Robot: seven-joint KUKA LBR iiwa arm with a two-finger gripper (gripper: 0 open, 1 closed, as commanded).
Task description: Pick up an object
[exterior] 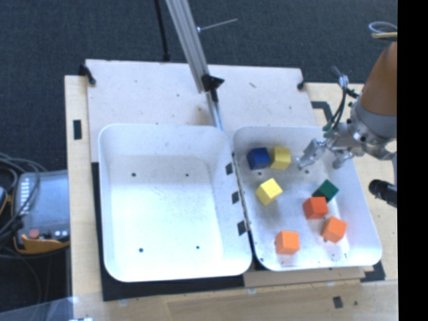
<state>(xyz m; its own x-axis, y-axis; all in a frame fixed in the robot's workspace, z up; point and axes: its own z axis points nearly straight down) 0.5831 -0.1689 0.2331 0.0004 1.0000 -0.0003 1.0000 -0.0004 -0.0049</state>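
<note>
The arm [380, 85] enters from the right edge of the frame, and its jaws [313, 156] hang over the upper middle of the right bin [364, 246]; whether they are released or clenched cannot be told, and no block sits between them. Just left of them lie a yellow block [281, 158] touching a blue block [259, 158]. A second yellow block [269, 191] sits lower left. Below and right of the jaws are a green block [327, 190] beside a red block [315, 207], then two orange blocks [334, 229] [287, 242] near the bin's lower rim. Bare floor lies between the blocks at mid-bin. The left bin [110, 199] sits alongside on the bench [134, 85]
</note>
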